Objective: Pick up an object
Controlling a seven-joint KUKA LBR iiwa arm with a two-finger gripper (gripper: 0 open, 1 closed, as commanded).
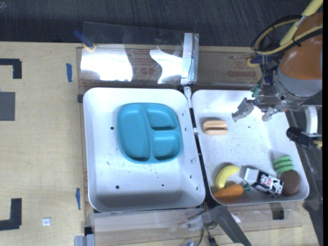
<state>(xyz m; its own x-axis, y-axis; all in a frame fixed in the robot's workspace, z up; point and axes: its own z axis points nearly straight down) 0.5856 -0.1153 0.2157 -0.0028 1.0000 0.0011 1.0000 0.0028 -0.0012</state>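
Gripper [253,109] spread and gripping nothing, above right bin [292,152] top edge. Hot dog [214,126] lying just down-left, long axis crosswise in view, nearest candidate; other toys heaped at far corner.

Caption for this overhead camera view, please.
Open gripper hovers over right bin near hot dog; blue tray sits in left bin.

arm: I see it coming in from right edge, upper part of view, grey w/ orange band above wrist, cables looped behind | wrist: pointing down-left | gripper [254,111]: hanging w/ fingers [240,113] spread apart, nothing btwn them | contact: I see none, tips free
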